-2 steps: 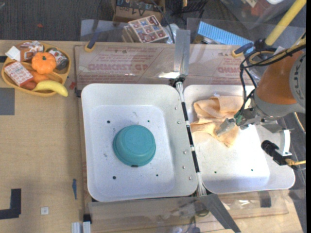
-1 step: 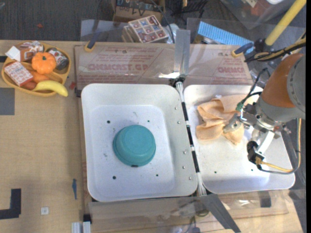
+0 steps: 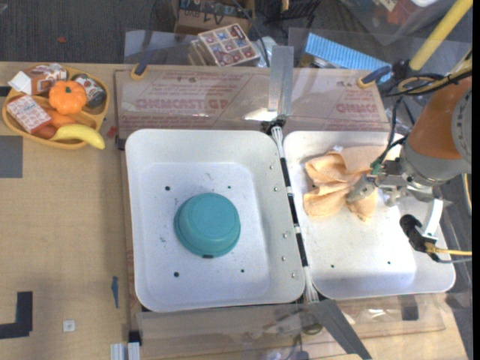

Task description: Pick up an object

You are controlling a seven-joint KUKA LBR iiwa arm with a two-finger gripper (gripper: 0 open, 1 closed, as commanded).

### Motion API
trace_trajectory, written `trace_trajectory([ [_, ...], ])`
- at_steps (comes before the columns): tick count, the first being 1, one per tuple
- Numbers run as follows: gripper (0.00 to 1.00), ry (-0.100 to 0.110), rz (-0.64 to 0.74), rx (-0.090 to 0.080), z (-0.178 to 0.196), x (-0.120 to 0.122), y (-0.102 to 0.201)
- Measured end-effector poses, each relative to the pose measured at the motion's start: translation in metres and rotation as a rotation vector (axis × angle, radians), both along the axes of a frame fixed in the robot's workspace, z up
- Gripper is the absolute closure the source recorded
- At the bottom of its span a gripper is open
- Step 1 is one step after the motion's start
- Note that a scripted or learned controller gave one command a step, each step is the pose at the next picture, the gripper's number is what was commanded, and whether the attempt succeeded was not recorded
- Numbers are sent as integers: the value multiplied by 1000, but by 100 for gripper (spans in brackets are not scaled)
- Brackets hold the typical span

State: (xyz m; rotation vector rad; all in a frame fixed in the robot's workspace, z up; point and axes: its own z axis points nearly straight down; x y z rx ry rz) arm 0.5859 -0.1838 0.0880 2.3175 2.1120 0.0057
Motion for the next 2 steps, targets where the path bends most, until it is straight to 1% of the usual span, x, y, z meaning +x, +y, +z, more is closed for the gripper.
trace_trajectory([
  [1,100,-4,2,-1,11,1,0],
  [2,100,6,73,1,95,6,58],
])
